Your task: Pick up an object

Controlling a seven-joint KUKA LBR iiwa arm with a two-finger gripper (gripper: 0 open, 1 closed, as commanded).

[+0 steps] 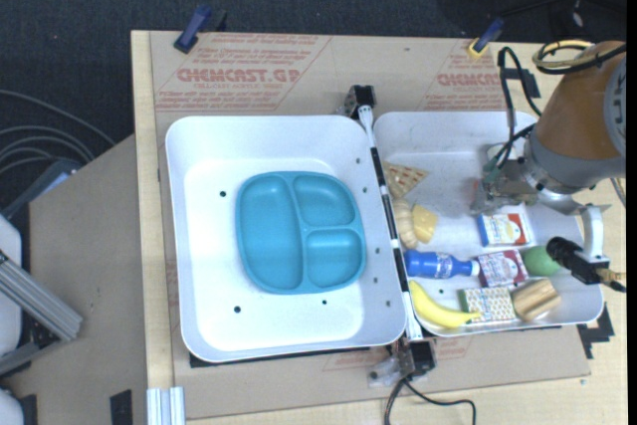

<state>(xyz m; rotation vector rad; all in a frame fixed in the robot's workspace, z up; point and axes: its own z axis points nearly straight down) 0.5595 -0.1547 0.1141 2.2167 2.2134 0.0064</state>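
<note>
From the camera view, the gripper [495, 186] hangs over the right bin [448, 129], and whether it is wide or narrow cannot be told, since the wrist hides it. Taking the blue divided plate [302, 232] in the left bin [199, 314] as landmark, every likely pick lies to its right, past the bins' shared wall. Nearest the gripper is the small white carton [503, 229], just below it, lying flat with its long axis running roughly left to right; it looks light and stiff, best pinched across its short sides. The banana [438, 309], low and right of the plate, curves with its length pointing right; it is soft and would bruise. The blue bottle [438, 265] above it points right and looks slippery.
</note>
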